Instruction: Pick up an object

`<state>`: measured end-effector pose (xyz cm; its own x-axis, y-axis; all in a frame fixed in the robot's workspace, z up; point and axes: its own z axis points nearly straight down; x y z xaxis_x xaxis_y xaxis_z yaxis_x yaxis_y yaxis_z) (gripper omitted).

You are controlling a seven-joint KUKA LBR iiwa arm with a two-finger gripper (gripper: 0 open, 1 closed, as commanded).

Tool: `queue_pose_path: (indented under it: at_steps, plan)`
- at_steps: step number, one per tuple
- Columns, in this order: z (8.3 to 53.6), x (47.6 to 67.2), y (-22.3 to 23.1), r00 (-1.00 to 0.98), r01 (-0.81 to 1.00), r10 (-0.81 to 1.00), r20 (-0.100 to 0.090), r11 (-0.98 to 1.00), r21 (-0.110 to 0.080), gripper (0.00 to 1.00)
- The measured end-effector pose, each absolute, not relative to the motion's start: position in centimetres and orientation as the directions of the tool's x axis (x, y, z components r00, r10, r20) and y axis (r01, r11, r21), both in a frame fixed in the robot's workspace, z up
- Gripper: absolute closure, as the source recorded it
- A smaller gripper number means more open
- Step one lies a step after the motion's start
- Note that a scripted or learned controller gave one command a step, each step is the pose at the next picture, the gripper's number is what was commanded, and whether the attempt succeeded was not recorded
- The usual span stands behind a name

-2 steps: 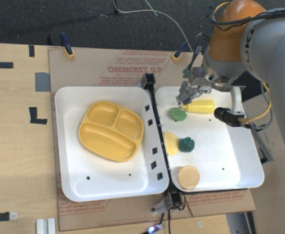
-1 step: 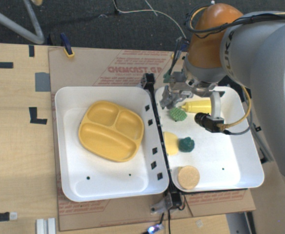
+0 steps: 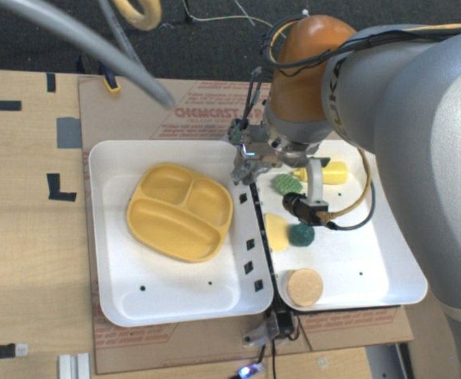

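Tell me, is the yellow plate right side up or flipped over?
Right side up: the yellow plate in the left bin shows its three hollow sections facing upward.

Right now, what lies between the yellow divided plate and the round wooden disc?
In the camera view, white bin floor and the divider between the bins separate the plate from the disc.

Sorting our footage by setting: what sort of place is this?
Probably a robotics lab bench: a grey arm reaching over two white bins, toy-like items such as a yellow divided plate, and taped markers on the bench.
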<state>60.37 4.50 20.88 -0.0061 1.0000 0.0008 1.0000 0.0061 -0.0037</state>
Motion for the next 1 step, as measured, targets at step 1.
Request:
queue_pose_path:
  at_steps: [1]
  plan:
    - [20.49,59.16,10.08,-0.007,1.000,1.000,0.001,0.007,-0.004,1.00]
